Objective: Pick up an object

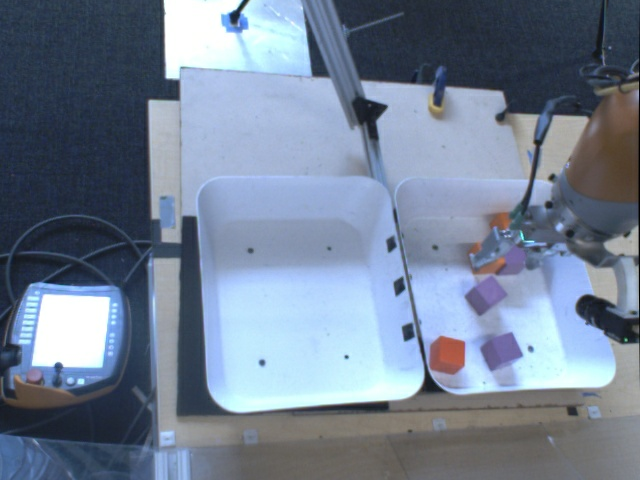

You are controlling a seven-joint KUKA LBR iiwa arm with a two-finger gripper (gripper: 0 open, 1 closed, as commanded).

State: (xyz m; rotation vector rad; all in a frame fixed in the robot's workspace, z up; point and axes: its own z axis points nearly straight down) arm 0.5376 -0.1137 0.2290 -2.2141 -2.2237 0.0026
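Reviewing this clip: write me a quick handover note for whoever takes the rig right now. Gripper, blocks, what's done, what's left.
Gripper: low in the right bin, near its back, at a small cluster of blocks; finger state unclear.
Blocks, all in the right bin: an orange block and a purple block by the gripper, a purple block in the middle, an orange block at the front, another purple block beside it.
Done: arm has reached the blocks.
Left: no lift seen; confirm a grasp and raise one block.

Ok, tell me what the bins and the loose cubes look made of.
Bins: likely moulded plastic, smooth, slightly glossy white, with rounded corners and rolled rims. Purple cubes and orange cube: matte, evenly coloured, sharp-edged; foam or painted wood, which one I can't tell.
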